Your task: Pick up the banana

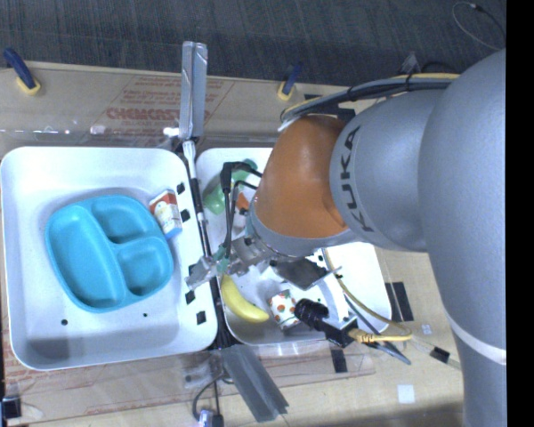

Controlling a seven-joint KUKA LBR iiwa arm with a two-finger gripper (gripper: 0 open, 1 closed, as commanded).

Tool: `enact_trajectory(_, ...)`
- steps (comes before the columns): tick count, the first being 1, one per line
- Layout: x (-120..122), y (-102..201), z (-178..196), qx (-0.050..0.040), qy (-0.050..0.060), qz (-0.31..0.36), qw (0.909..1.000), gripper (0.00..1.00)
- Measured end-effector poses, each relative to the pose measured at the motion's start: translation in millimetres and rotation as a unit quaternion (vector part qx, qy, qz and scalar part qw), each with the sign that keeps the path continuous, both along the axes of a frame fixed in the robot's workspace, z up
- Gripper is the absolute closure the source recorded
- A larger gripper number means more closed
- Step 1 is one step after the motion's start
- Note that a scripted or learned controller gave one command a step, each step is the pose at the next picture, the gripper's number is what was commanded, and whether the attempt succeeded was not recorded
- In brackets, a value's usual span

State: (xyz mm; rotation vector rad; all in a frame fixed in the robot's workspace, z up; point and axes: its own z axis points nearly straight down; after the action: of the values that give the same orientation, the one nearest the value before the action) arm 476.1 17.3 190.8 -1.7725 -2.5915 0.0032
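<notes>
A: Banana location, please.

B: It lies in the right bin, near that bin's front left corner, close beside the divider between the two bins. It rests on the bin floor, curved, with one end pointing up toward the arm's wrist.

A: Position of the gripper?

B: Low in the right bin, just above the upper end of the banana. The arm comes in from the right and leans over most of the bin, so the orange band covers much of what lies beneath.

A: State of the fingers?

B: I cannot tell. The wrist and its cables hide them, and nothing is visibly pinched between them. The banana appears to sit on the bin floor, so treat it as not yet lifted.

A: Why this approach?

B: Judgement only: the banana lies hard against the bin wall, which leaves little room on that side. A descent from above, across the narrow width of the fruit, would suit that placement.

A: Nearby obstructions?

B: A small red-and-white object sits just beside the banana's lower end, and a green object lies farther back. The left bin holds a blue divided tray and a small can, well apart from the work.

A: Risk?

B: The curved skin may slip, or the neighbouring object may be nudged.
</notes>
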Motion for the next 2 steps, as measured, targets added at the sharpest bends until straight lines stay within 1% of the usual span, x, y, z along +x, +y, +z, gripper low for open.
enact_trajectory(1,0.9,-0.6,9.4,-0.0004,0.0,0.002,1.0,1.0)
enact_trajectory(2,0.9,-0.5,9.4,-0.0005,0.0,0.002,1.0,0.0)
